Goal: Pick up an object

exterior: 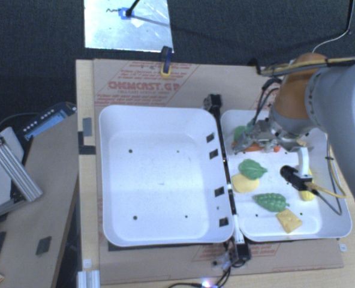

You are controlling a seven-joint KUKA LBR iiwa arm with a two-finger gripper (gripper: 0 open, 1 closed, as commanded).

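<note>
We see the gripper low over the far left corner of the right bin, at the end of the grey arm that comes in from the right. It is too dark and crowded for us to tell whether it is open or closed. A small green piece sits right against it on the far side, and an orange piece shows just beside it, toward the arm; we cannot say either is gripped.

Nearer to us lie the other objects, all apart from the gripper: a green leaf, a yellow round piece touching the leaf's near edge, then a bumpy green piece and a tan block close by it. The left bin stands alongside.
</note>
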